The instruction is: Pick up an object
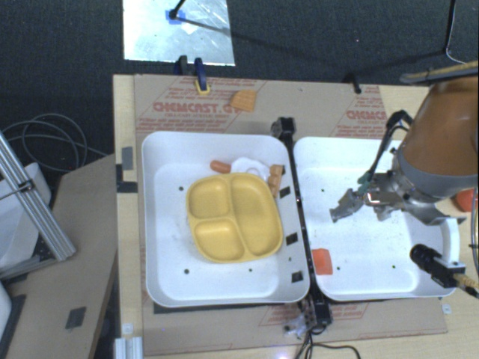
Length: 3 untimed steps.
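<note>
My gripper hovers over the middle of the right bin, pointing left, with the grey and orange arm behind it. A small orange-red block lies in that bin's front left corner, below and left of the gripper and apart from it. Nothing shows between the gripper's tips. In the left bin a yellow divided plate lies in the middle. An orange sausage-shaped piece, a white item and a small tan piece sit just behind the plate.
A tan foam-like piece lies on the cardboard behind the left bin. A red thing peeks out at the right edge behind the arm. Black clips line the divide between the bins.
</note>
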Each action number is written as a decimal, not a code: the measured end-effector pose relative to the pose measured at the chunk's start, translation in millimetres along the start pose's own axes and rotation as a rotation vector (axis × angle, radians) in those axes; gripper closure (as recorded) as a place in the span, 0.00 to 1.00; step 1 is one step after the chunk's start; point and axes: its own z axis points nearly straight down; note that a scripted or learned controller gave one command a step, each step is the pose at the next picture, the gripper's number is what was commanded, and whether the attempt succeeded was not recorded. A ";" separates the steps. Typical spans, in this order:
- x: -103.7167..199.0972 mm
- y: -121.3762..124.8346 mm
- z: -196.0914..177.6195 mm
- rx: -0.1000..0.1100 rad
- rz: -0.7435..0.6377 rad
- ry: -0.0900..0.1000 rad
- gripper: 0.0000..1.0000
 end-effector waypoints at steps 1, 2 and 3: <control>-116.4 -1.6 -54.8 -0.010 0.017 -0.009 0.00; -68.1 0.3 -173.1 -0.019 -0.002 -0.004 0.00; -148.2 -2.1 -165.3 -0.007 0.012 -0.006 0.00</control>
